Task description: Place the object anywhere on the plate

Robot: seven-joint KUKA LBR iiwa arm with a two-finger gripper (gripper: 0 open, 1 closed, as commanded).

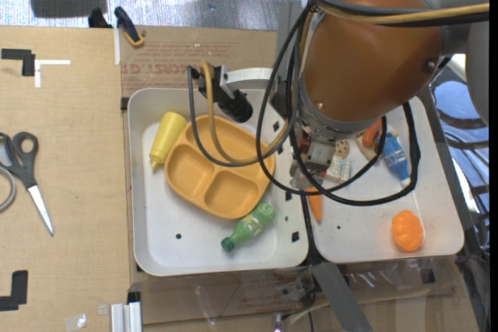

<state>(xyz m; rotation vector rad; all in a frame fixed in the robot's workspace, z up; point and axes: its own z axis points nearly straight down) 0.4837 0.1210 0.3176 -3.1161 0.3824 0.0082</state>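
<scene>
The task looks barely begun — the yellow plate [214,175] carries nothing in any of its compartments, so picking a thing up and setting it down are both, by my reading, still to do.

Going from the left: scissors [27,179] lie on the bench [62,245], far to the left of the hand and outside both bins. In the left bin [148,245] a yellow bottle [165,138] rests against the plate's upper left rim, and the plate itself sits tilted across the bin, to the left of the hand. A green bottle [249,226] lies just below the plate's lower right corner, down and to the left of the hand.

The hand [317,167] hangs low over the dividing edge between the two bins, under the bulky orange wrist, wrapped in black cables. Whether it is apart or together, or clamped on anything, I cannot tell — the wrist and cables hide it.

Right under the hand, at the left edge of the right bin [436,245], a thin orange carrot-like thing [314,206] pokes out downward; this is probably the thing to move. Beside the hand to the right lie a small white box [340,166] and a blue bottle [394,158]. A small orange pumpkin [407,231] sits further right and lower, well apart from the hand.
</scene>
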